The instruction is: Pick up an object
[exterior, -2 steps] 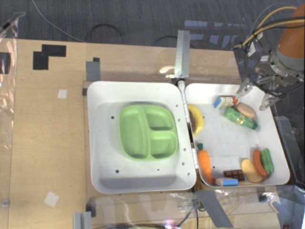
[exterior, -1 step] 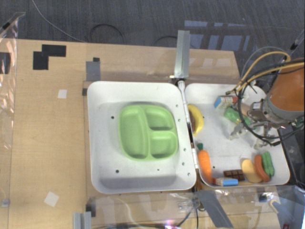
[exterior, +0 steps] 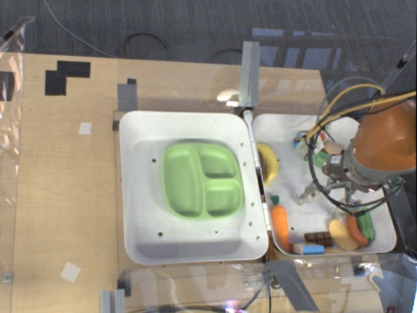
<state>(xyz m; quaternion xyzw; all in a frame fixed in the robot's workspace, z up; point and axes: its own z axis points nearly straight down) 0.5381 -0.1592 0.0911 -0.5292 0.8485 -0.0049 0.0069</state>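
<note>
Hovering over right bin [exterior: 384, 243]; fingers' state hidden, cannot tell. Carrot [exterior: 280, 222] probably light, stiff plastic; best gripped mid-body.

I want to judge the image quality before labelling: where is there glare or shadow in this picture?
Camera view: a bright glare patch on the bench above the left bin; soft shadow inside that bin below the green tray; pale reflections across the lower right corner.
</note>
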